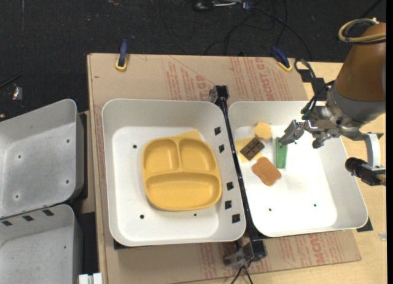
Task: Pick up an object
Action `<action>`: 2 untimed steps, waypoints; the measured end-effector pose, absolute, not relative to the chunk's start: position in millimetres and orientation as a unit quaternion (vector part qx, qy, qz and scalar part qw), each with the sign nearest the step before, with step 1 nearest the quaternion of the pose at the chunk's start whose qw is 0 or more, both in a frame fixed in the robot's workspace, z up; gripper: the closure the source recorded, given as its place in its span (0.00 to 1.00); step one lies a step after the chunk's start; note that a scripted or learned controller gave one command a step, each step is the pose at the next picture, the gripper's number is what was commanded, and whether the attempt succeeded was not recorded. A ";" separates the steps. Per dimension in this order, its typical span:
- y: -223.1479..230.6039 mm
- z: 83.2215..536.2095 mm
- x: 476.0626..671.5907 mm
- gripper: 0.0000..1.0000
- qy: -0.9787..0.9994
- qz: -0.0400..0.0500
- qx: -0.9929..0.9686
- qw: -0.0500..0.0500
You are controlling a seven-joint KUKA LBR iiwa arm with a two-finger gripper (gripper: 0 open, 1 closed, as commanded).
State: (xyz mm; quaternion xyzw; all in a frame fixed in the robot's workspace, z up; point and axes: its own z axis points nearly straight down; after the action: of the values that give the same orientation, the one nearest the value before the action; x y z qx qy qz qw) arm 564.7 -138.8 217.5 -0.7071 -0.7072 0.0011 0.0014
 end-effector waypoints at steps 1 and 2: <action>-143.8 156.8 569.3 0.00 -0.707 0.001 -0.708 0.001; -146.3 111.8 563.5 0.00 -0.706 0.001 -0.708 0.002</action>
State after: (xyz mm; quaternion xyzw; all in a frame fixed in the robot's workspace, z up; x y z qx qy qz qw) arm 563.5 -146.3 111.8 -0.7078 -0.7065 0.0012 0.0016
